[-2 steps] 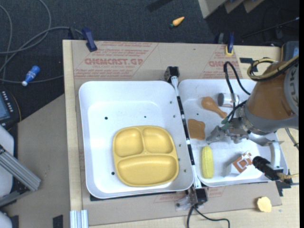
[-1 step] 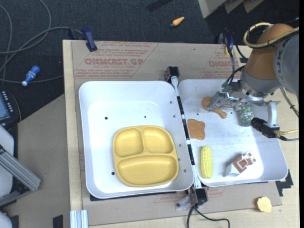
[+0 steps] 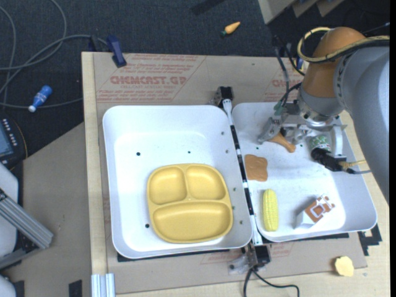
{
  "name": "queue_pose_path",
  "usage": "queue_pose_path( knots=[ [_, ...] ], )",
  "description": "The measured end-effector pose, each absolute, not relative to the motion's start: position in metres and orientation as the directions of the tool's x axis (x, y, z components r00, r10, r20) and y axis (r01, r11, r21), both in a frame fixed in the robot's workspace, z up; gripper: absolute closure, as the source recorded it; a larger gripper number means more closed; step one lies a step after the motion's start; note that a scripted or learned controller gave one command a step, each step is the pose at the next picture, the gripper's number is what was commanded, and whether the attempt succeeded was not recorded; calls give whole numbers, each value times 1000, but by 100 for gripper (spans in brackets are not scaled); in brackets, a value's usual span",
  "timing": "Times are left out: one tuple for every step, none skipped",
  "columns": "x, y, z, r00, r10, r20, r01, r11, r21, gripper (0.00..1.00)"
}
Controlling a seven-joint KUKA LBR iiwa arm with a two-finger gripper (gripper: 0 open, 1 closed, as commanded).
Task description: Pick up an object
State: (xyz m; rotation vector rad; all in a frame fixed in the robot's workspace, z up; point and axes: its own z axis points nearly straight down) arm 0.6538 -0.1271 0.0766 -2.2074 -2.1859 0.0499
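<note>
Leftward, yellow tray (image 3: 189, 202) in bin (image 3: 124, 135).

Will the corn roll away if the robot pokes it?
Probably. The corn looks round and long, lying flat in the right bin, so a sideways push could roll it. It looks like a light plastic toy, likely stiff, perhaps bumpy enough to grip.

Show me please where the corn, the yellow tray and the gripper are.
corn (image 3: 270, 209), camera view, middle of the cob.
yellow tray (image 3: 189, 202), camera view, ridge between its compartments.
gripper (image 3: 279, 133), camera view, between its fingertips, above an orange piece.
</note>
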Motion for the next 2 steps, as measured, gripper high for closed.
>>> queue_pose_path(
  knots=[
    [656, -131, 78, 10, 1000, 8, 999, -10, -50, 0],
    [656, -129, 78, 11, 1000, 1, 999, -11, -49, 0]
  ],
)
